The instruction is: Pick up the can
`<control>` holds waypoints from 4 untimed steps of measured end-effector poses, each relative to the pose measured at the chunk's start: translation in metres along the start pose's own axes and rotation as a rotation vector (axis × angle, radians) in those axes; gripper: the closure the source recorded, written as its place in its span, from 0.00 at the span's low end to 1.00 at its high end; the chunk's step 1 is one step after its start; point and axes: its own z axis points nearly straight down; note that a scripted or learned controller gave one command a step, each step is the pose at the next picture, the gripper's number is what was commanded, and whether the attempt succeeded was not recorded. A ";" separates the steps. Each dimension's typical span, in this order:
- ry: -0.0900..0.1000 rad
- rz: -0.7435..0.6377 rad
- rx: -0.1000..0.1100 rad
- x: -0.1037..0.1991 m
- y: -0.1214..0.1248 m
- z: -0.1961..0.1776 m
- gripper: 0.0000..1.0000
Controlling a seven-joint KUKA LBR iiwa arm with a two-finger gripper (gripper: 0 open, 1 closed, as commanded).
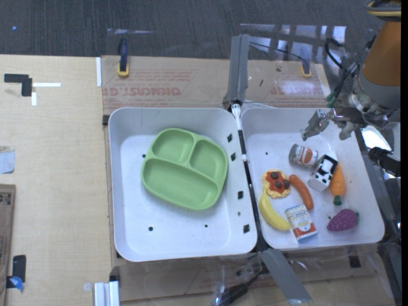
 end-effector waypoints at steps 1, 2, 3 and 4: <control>0.000 0.039 0.000 -0.044 -0.017 -0.002 0.00; 0.000 -0.296 -0.002 -0.019 -0.041 -0.002 0.00; 0.000 -0.272 0.000 0.000 -0.003 0.058 0.00; -0.002 -0.288 -0.005 0.001 0.004 0.138 0.00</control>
